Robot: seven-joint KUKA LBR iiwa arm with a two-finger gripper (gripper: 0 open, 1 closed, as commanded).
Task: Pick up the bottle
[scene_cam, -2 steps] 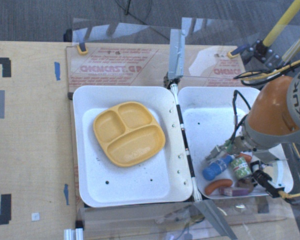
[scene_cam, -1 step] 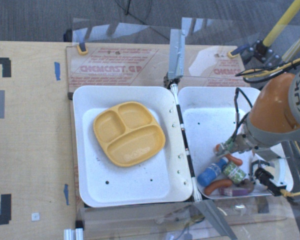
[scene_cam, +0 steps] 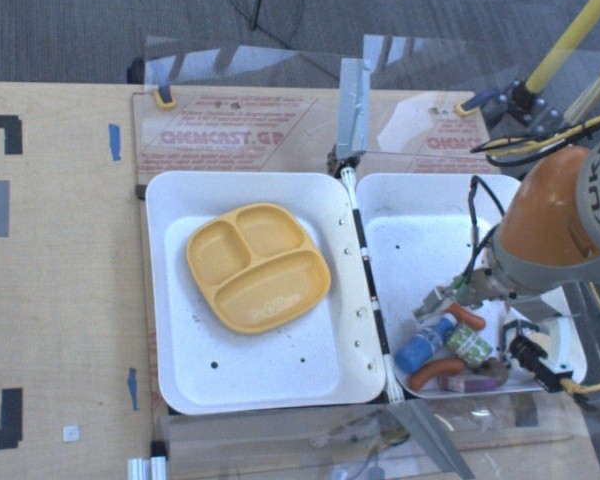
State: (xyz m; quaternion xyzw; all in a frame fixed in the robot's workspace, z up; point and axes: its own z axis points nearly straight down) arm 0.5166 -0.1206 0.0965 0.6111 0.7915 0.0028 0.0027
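Over on the left, the table point(scene_cam: 60, 268) shows bare wood with black corner marks and bits of blue tape. Next comes the left bin point(scene_cam: 170, 368), and lying in it is a yellow divided plate point(scene_cam: 258, 266) — three compartments, flat on the bin floor, set toward the far side. Across the divider we reach the right bin point(scene_cam: 410, 238), and here's the action: a small heap of things crowds its near corner. The bottle point(scene_cam: 427, 344) lies on its side there, blue cap end pointing near-left, clear body angled up toward the arm. Just beside it sits a green-labelled container point(scene_cam: 470, 346), with a red sausage-shaped piece point(scene_cam: 437, 371) along the near wall and another reddish piece point(scene_cam: 467, 316) just above. The hand point(scene_cam: 458, 296) hangs low over this heap, right above the bottle's far end — whether it is apart or together, I cannot tell. Behind it, the arm's orange band point(scene_cam: 545, 213) looms large at the right
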